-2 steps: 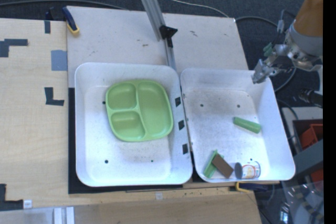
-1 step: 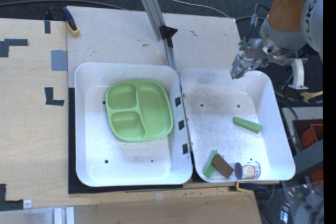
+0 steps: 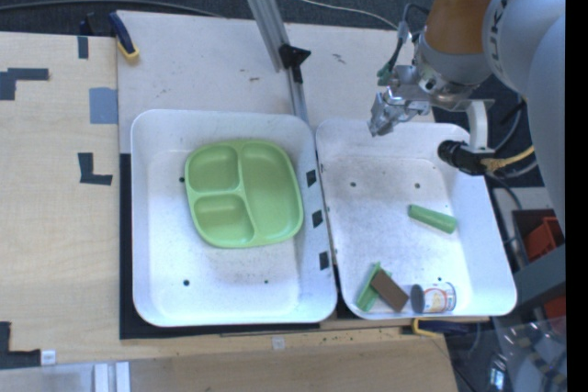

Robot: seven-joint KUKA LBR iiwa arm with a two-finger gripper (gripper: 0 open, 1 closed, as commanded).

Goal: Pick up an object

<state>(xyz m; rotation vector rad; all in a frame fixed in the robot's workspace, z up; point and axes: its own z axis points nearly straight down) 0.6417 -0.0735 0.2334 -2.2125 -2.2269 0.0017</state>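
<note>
My gripper (image 3: 381, 126) hangs above the far rim of the right bin (image 3: 478, 289), with nothing visible between its fingers. In that bin a green stick (image 3: 432, 218) lies toward the right side, well in front of the gripper. Along the near edge lie a green block (image 3: 368, 287), a brown block (image 3: 390, 291) leaning against it, and a small can (image 3: 433, 298) on its side. A green divided plate (image 3: 244, 194) rests in the left bin (image 3: 152, 225).
A slanted metal pole (image 3: 265, 9) crosses the bench behind the bins and ends at the divider between them. A blue-and-yellow clamp (image 3: 123, 37) sits at the bench's far left corner. Black cables trail across the back.
</note>
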